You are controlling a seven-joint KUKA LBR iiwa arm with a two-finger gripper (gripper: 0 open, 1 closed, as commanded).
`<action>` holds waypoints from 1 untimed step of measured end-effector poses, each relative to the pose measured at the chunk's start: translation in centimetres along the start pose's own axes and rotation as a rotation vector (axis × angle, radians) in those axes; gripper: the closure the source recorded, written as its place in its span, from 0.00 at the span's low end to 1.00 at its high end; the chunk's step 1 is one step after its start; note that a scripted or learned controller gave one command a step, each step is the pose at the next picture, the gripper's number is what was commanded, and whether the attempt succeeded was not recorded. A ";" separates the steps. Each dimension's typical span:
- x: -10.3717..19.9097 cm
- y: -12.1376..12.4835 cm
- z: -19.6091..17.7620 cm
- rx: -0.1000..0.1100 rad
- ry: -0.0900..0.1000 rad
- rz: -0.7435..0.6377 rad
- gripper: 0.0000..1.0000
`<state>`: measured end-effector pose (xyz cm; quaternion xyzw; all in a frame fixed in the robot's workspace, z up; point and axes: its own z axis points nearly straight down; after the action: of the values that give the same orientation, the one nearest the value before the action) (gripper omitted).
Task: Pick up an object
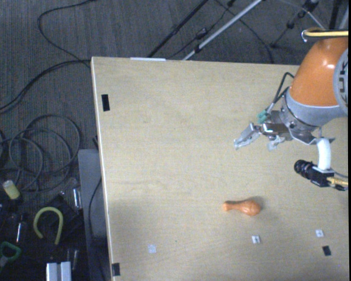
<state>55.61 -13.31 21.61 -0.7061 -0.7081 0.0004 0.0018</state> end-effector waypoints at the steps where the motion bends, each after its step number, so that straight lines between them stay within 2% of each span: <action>1: -8.1 4.2 0.4 -0.001 -0.004 -0.055 0.00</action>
<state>59.88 -21.36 21.15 -0.6863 -0.7273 0.0016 0.0001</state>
